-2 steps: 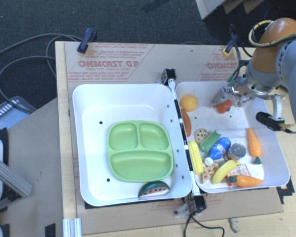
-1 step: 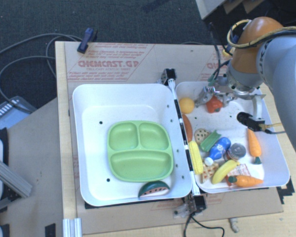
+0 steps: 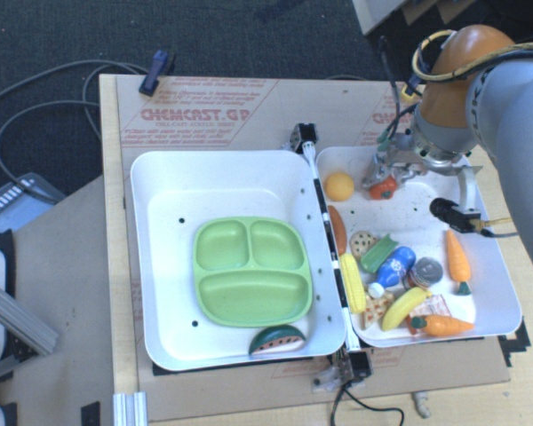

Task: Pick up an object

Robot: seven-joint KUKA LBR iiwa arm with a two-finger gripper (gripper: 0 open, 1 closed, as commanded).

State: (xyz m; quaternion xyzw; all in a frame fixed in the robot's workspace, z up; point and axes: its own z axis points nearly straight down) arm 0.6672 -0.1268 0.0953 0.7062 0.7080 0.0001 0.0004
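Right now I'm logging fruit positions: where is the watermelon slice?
The watermelon slice lies in the left white bin, at its near edge, just below the green divided plate.

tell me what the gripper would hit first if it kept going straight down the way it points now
Probably the small red-orange item right under the gripper, at the far end of the right bin. Depth is hard to judge from this slanted view; it may already be touching.

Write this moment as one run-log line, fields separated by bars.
arm: over right bin | gripper: at small red object, far end | grasp: unclear | green tray: left bin
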